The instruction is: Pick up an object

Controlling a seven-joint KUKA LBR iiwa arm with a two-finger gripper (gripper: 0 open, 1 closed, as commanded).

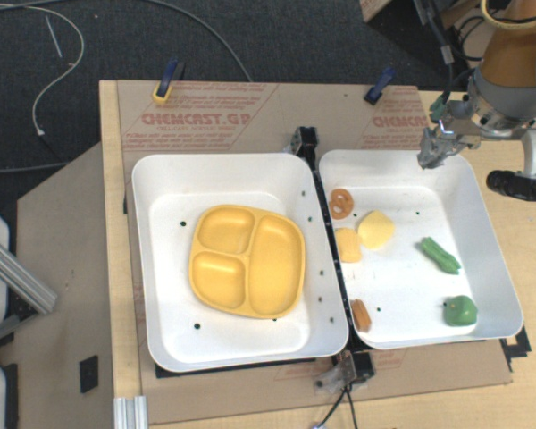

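Objects for the pick all sit in the right bin (491,239). I count a pretzel-shaped brown ring (341,203) near the bin's left wall, a pale yellow lump (376,230) just right of and below it, and an orange-yellow piece (347,245) touching the lump's lower left side. A small orange-brown item (360,315) lies by the front left corner, close to the divider btwn bins. On the right side I see a long green piece (439,255), lying at a slant, and a rounder green item (460,311) near the front right corner, apart from it.

Left bin (152,195) holds a yellow divided plate (247,260) w/ three compartments, roughly centred.

Gripper (431,155) hangs over the back right corner of the right bin, above its rim, well apart from every item. Nothing is btwn its tips that I can see; whether it's spread or closed I can't tell from this angle. Arm's grey wrist and orange band (513,56) show at upper right.
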